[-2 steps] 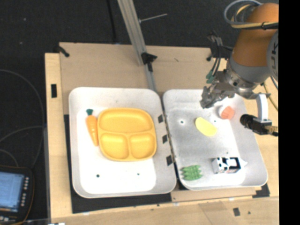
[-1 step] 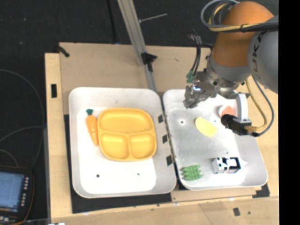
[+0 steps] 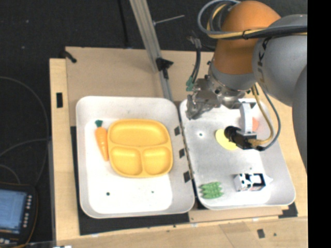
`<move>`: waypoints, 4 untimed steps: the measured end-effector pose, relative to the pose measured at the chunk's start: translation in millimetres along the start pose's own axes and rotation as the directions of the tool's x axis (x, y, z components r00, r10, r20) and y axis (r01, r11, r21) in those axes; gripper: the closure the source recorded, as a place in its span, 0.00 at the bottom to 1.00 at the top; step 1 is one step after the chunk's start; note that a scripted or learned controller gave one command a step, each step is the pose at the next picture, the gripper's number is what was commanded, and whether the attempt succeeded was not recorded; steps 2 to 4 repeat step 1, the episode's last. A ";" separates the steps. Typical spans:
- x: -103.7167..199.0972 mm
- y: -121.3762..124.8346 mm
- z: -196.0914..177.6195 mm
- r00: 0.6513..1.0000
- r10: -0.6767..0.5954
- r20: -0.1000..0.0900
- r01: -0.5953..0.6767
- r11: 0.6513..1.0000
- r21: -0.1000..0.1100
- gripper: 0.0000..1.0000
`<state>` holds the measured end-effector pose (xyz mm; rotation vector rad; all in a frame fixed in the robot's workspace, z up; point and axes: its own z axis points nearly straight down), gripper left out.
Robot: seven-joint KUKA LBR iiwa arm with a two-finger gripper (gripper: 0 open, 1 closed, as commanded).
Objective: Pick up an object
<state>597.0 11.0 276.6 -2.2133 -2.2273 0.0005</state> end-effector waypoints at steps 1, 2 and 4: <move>43.5 -0.7 24.6 1.000 0.001 0.001 -0.001 1.000 0.001 1.00; 43.5 -0.7 24.6 1.000 0.001 0.001 -0.001 1.000 0.001 1.00; 43.5 -0.7 24.6 1.000 0.001 0.001 -0.001 1.000 0.001 1.00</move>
